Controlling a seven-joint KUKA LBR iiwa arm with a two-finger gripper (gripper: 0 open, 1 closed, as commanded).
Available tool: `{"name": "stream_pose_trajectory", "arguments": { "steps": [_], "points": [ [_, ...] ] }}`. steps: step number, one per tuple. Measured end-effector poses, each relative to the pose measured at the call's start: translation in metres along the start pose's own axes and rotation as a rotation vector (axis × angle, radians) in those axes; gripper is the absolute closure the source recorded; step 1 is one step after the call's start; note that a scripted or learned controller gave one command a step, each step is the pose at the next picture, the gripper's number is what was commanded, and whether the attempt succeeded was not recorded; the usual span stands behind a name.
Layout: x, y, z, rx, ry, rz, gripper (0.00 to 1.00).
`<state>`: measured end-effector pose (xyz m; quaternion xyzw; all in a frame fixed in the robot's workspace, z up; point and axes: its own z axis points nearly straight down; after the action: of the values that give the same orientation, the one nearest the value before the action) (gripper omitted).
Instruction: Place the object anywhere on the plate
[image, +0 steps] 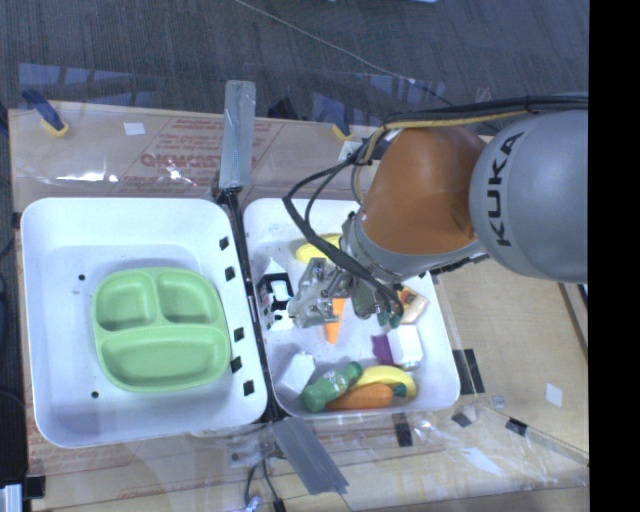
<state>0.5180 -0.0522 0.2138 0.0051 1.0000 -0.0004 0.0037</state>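
Toys crowd the near edge of the right bin (440, 385): a green bottle-like piece (328, 388) leans against an orange carrot shape (362, 398), with a yellow banana (388, 377) just behind them and a white block (296, 371) to their left. A purple piece (382, 347) and another white block (407, 346) sit a little further back. Above these hangs the gripper (322, 300), low inside the bin, with a small orange piece (335, 322) showing at its tip; whether that piece is actually pinched between the fingers or merely lies beneath them cannot be told, nor whether the fingers stand apart or together. That orange piece looks like the likely object, and it is in the right bin, well apart from the goal. The green divided plate (158, 328) rests in the left bin (50, 230) with nothing on it, so by my reading the task is at the picking stage, with lifting, carrying and setting down all left. The two bin walls between the bins must be crossed, and the close neighbours make a clean pick doubtful. Further back a yellow piece (312, 250) lies by the bin's far wall, under black cables (305, 195) looping from the wrist, and beyond that the counter (150, 140) carries clear plastic sheeting.
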Motion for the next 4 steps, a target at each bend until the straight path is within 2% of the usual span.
{"name": "stream_pose_trajectory", "arguments": {
  "steps": [1, 2, 3, 4],
  "points": [
    [-0.002, 0.001, -0.011, 0.000, -0.003, -0.007, 1.00],
    [-0.023, 0.084, -0.036, -0.002, 0.006, 0.078, 1.00],
    [-0.018, 0.117, 0.023, -0.001, 0.011, -0.142, 1.00],
    [0.032, 0.172, -0.016, -0.003, 0.006, -0.070, 1.00]
  ]
}}
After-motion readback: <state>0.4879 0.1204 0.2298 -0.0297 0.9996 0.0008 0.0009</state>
